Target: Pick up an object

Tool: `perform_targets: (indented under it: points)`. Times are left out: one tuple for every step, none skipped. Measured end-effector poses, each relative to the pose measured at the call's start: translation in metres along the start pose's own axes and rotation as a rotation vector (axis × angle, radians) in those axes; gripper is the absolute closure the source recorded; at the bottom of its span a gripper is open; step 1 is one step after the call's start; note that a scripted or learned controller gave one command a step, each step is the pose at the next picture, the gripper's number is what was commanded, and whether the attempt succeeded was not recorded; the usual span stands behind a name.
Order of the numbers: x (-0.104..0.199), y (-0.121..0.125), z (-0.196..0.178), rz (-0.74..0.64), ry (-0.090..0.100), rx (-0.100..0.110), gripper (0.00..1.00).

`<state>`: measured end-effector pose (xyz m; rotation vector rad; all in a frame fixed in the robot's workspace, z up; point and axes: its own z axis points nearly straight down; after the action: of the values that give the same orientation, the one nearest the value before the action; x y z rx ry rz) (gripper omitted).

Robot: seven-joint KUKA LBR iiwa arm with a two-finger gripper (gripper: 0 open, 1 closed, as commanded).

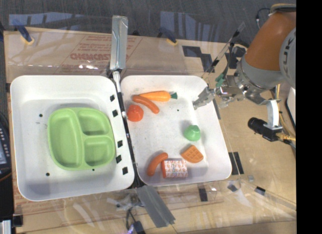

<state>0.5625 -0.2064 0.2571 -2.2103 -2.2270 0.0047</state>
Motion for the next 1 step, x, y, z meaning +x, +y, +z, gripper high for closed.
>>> perform_targets:
  points:
    - [0.0103,0.0253,0.0026,0.095,-0.001,-0.004,0.0]
